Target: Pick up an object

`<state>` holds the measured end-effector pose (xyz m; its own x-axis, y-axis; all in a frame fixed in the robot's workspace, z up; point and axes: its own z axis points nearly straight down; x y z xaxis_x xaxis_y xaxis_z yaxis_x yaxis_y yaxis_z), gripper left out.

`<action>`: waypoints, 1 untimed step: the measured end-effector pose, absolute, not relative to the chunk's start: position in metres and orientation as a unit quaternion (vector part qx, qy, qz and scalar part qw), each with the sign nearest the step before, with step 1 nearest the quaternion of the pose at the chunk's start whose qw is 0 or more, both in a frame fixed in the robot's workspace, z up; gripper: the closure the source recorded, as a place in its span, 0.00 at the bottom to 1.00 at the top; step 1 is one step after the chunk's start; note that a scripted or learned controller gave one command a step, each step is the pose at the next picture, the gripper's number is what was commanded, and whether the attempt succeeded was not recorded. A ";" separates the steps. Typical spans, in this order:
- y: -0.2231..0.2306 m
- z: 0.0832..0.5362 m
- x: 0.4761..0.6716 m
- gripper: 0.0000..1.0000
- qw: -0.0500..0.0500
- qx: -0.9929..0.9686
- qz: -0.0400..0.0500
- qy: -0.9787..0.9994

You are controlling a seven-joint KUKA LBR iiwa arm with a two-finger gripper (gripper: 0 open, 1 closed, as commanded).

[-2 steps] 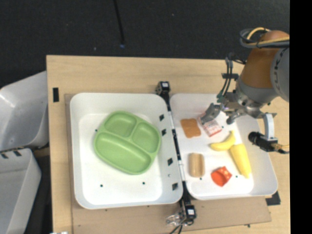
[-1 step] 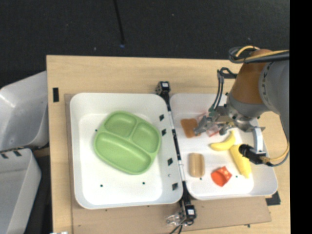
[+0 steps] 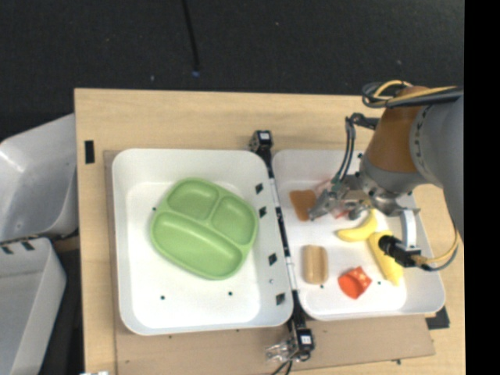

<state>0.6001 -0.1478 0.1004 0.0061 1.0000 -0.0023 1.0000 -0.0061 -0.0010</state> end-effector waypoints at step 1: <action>-0.149 0.112 0.601 1.00 0.002 0.711 0.000 0.703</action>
<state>0.6011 -0.1488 0.1125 0.0103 0.9999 -0.0021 0.9999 -0.0102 0.0034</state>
